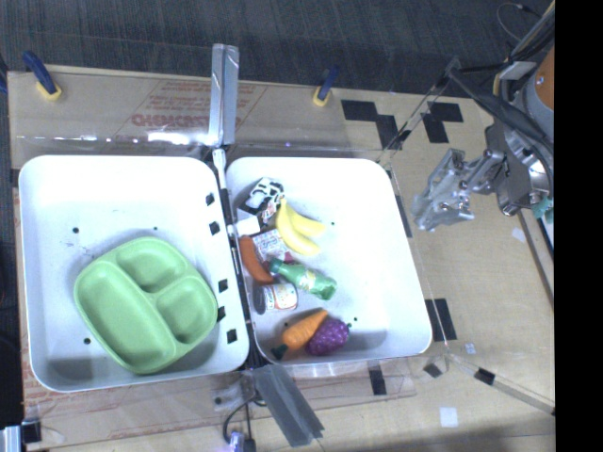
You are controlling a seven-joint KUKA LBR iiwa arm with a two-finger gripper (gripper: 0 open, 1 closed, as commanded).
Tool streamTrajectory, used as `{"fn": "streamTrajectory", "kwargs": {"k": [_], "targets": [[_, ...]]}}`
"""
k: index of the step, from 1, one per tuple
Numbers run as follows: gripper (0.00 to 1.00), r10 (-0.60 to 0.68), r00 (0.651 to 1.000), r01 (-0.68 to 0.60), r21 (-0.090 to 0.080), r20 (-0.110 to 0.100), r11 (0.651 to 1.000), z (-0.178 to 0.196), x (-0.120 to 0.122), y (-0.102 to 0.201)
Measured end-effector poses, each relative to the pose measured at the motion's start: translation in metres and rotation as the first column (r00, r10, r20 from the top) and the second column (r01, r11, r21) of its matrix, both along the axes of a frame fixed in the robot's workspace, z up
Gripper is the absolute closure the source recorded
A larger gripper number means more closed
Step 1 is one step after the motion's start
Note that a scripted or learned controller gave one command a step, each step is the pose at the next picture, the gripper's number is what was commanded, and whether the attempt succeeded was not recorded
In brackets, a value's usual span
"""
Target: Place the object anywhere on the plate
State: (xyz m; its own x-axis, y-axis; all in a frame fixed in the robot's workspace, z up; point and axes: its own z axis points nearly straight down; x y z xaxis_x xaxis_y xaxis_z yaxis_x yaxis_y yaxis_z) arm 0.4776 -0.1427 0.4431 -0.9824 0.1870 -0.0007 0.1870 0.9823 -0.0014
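Green three-compartment plate [146, 301] in left bin [57, 196] — metal end effector [443, 201] beside right bin [391, 252], grip state unclear.

Green plate [146, 302] in left bin [47, 196]; gripper [443, 201] beside right bin [377, 243].

There are two white bins: the left bin [38, 252] and the right bin [377, 252]. One green plate [141, 304] lies in the left. In the right are two bananas [297, 232], one green bottle [303, 279], one carrot [301, 332], one purple grape bunch [330, 335], one sausage [254, 260], one small can [280, 298] and one black-and-white toy [266, 196].
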Motion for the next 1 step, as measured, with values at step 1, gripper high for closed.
{"fn": "streamTrajectory", "kwargs": {"k": [1], "targets": [[1.00, -0.147, 0.989, 0.147, 0.000, 0.002, 0.989, -0.0005, 0.1237, -0.0345]]}}
